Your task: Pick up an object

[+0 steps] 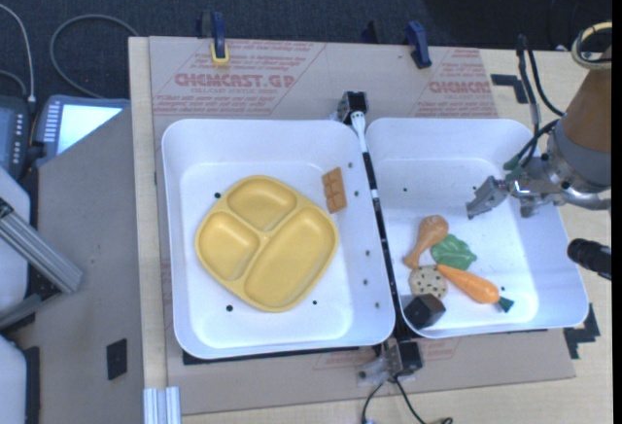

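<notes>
Nearest the camera, at the front edge of the right bin (544,145), a small black block (424,311) is seen, tipped against the bin's front wall. Just behind it a round speckled cookie (426,282) is found, touching or nearly touching the block. A toy drumstick (426,239) lies behind the cookie, its pale bone end pointed toward the cookie. Beside the drumstick, to its right, a green leafy piece (455,250) is laid, and an orange carrot (470,285) with a dark green tip stretches from under that leaf toward the bin's front right corner. All five pieces are clustered in the front left part of the right bin.

The gripper (483,200) is held over the same bin, behind and to the right of the cluster, apart from every piece; nothing is seen between its fingers, and whether they are spread or closed cannot be told from this view.

In the left bin (185,218) a yellow divided plate (265,242) is set near the middle, and a small brown waffle piece (334,189) lies just beside its rear right edge. Both bins are carried by the table (155,121).
</notes>
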